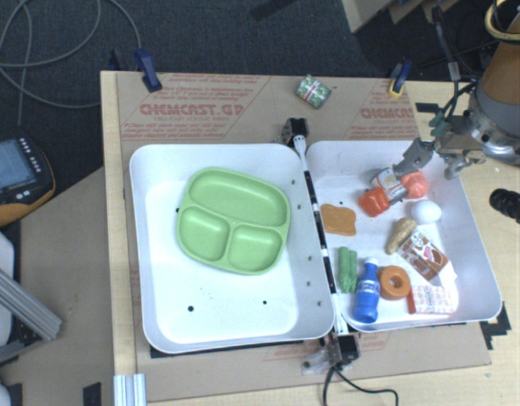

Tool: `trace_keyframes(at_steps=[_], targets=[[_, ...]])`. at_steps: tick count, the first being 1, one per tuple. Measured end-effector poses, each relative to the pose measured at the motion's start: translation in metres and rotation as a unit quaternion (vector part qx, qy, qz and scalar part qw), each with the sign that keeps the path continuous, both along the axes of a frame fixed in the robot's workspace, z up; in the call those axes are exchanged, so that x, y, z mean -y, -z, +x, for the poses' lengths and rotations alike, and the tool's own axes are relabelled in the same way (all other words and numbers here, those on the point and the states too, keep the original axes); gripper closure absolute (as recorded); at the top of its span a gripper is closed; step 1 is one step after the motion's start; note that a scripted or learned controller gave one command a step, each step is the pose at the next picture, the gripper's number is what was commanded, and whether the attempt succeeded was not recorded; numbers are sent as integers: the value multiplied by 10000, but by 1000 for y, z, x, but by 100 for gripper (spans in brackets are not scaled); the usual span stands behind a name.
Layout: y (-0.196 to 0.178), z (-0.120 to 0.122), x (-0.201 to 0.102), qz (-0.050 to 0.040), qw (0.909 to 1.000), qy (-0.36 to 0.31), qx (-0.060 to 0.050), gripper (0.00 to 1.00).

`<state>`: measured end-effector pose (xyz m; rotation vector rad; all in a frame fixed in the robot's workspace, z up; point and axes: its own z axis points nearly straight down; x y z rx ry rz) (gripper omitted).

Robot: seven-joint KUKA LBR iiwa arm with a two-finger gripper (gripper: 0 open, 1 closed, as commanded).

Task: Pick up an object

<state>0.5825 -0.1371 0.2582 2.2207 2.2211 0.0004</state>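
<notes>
Glossy white plastic for both shallow bins, rounded at the corners, side by side on brown printed cardboard. Left bin (158, 252): a matte green divided plate (234, 220), three compartments, smooth-rimmed. Right bin (479, 260): a crowd of small toys. Flat tan toast-shaped piece (338, 219) near the dividing wall; ridged green piece (347, 269) below it, touching a blue bottle (366, 292); orange ring (396, 283) just beside the bottle; lumpy tan peanut shape (402, 233); brown-and-white packet (426, 255); red-and-white printed packet (433, 299); smooth white egg (426, 212).

Low in the upper part of the right bin, the gripper (395, 180), grey metal, reaching in from the right. Directly under and around it, the orange-red toy (376, 201) (one chunk lower left, a second orange lump at the right, seemingly separate), the egg just beside. Jaw state impossible to tell from this slant; likewise whether anything is actually gripped.
</notes>
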Motion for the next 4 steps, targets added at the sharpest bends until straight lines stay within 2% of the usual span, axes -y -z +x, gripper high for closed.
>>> trace_keyframes(at_steps=[1,2,3,4], targets=[[80,32,-18,8,10000,-3,-23,0],[173,29,-20,2,10000,4,1,0],[163,29,-20,2,10000,7,5,100],[73,34,-90,6,10000,-10,8,100]])
